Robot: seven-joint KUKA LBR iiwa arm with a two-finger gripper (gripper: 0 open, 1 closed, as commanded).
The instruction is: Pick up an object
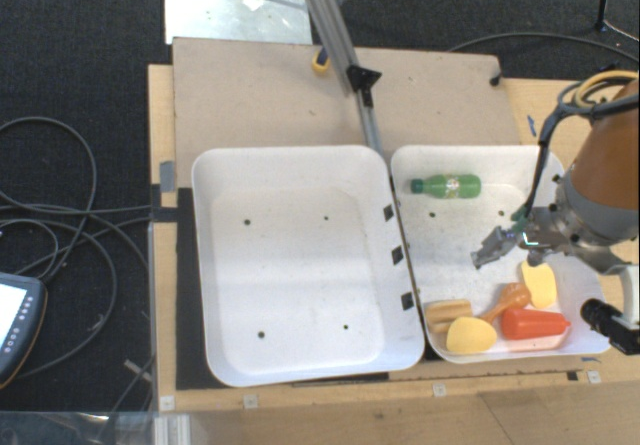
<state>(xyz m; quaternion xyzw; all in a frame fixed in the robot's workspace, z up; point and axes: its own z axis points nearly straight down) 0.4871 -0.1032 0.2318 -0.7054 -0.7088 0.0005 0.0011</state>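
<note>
We note the gripper [497, 247] over the right bin [432, 165], fingers parted, holding nothing. Green bottle [446, 187] lies near the far wall; its label is unreadable. Toy foods [500, 318] cluster at the near edge.

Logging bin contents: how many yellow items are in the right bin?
2: a round yellow piece at the near edge, and a pale yellow piece just below the gripper. Others may be hidden.

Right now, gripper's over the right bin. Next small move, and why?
Probably a short shift toward the cluster at the bin's near edge, then descend. The gripper hangs over bare bin floor, holding nothing; the yellow piece and red block lie just beyond it, the green bottle farther off.
</note>
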